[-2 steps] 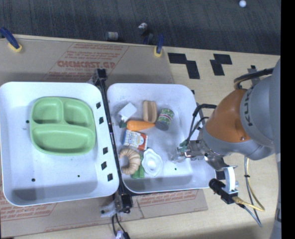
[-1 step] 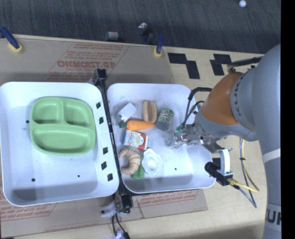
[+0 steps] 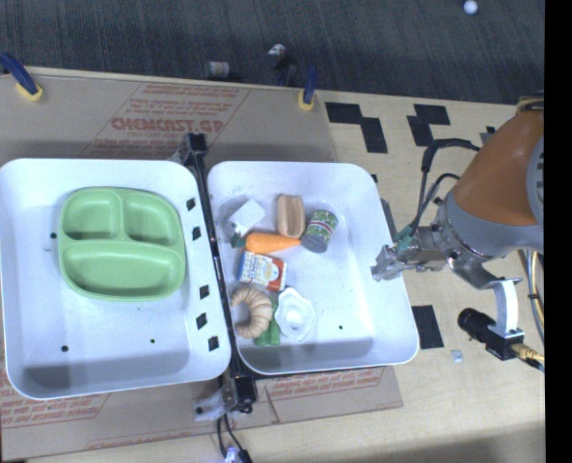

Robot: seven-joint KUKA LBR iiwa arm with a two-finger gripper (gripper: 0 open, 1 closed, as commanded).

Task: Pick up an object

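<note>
A carrot [image 3: 270, 243] lies in the right bin [image 3: 363, 302] among a can [image 3: 318, 230], bread roll [image 3: 288, 214], croissant [image 3: 252, 309] and small carton [image 3: 262, 270]. The gripper [image 3: 390, 261] hangs at that bin's right rim, holding nothing; its opening cannot be told. A green divided plate [image 3: 122, 242] sits in the left bin [image 3: 35, 345].

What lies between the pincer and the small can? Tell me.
In the camera view, bare white floor of the right bin and its right wall separate the pincer from the small can.
</note>
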